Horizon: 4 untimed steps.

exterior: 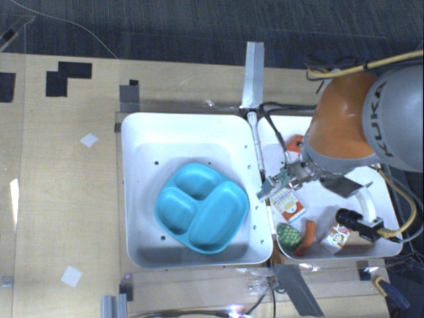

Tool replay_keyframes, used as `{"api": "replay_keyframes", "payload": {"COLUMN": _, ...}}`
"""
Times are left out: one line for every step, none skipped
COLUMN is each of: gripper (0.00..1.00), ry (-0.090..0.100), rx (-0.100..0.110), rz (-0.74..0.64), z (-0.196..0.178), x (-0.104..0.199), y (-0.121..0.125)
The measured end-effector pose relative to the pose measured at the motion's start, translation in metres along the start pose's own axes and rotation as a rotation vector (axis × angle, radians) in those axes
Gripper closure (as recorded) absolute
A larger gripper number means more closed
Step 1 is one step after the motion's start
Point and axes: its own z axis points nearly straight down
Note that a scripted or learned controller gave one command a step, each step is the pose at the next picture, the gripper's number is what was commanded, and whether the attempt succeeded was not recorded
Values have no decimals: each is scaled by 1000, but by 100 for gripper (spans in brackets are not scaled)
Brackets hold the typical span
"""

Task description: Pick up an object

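Over the right bin (391, 177) the arm's jaws (283, 181) hang low near the divider, whether spread or closed I cannot tell. Just below lie a white-and-orange packet (290, 205), a green toy (288, 234), an orange sausage (307, 236) and a small carton (336, 237). A blue divided plate (202, 207) sits in the left bin (142, 151).

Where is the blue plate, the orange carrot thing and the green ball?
blue plate (202, 207): camera view, on its middle ridge.
orange carrot thing (307, 236): camera view, mid-body.
green ball (288, 234): camera view, its top.

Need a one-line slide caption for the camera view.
KUKA arm over the right bin; blue divided plate in the left bin.
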Motion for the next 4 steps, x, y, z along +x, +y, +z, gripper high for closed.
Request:
{"api": "replay_keyframes", "payload": {"gripper": 0, "ry": 0, "rx": 3, "rz": 45, "z": 1, "x": -30, "y": -44}}
{"api": "replay_keyframes", "payload": {"gripper": 0, "ry": -1, "rx": 0, "rz": -41, "z": -56, "x": -69, "y": -59}}
{"api": "replay_keyframes", "payload": {"gripper": 0, "ry": -1, "rx": 1, "rz": 80, "z": -61, "x": -83, "y": -34}}
{"api": "replay_keyframes", "payload": {"gripper": 0, "ry": 2, "rx": 4, "rz": 120, "z": 71, "x": -73, "y": -64}}
